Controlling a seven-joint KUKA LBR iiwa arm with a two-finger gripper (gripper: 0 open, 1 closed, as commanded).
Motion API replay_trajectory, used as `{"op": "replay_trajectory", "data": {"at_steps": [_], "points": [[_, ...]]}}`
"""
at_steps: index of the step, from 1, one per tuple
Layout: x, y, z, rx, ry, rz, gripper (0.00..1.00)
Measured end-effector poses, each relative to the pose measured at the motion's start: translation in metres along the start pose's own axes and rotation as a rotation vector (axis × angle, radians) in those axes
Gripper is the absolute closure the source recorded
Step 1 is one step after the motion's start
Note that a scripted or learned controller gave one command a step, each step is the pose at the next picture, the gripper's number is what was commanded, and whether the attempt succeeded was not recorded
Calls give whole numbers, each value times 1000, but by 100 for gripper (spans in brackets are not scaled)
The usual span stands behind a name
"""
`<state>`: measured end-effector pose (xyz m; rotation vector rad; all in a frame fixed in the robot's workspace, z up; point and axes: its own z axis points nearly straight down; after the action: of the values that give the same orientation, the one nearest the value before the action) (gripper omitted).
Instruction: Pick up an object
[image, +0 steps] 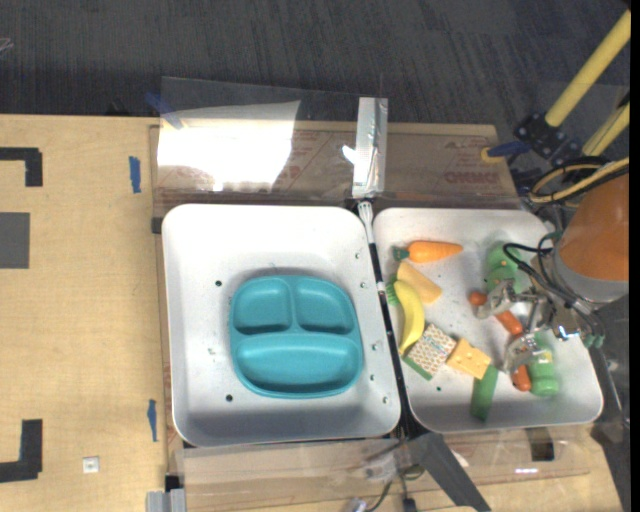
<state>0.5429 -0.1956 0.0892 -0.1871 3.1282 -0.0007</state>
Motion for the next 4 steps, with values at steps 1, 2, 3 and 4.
{"op": "replay_trajectory", "data": {"at_steps": [1, 2, 3, 4], "points": [[-5, 0, -14, 6, -17, -1, 100], [-5, 0, -13, 5, -15, -1, 0], [4, 4, 0, 0, -1, 146, 0], [-1, 3, -13, 6, -18, 145, 100]]}}
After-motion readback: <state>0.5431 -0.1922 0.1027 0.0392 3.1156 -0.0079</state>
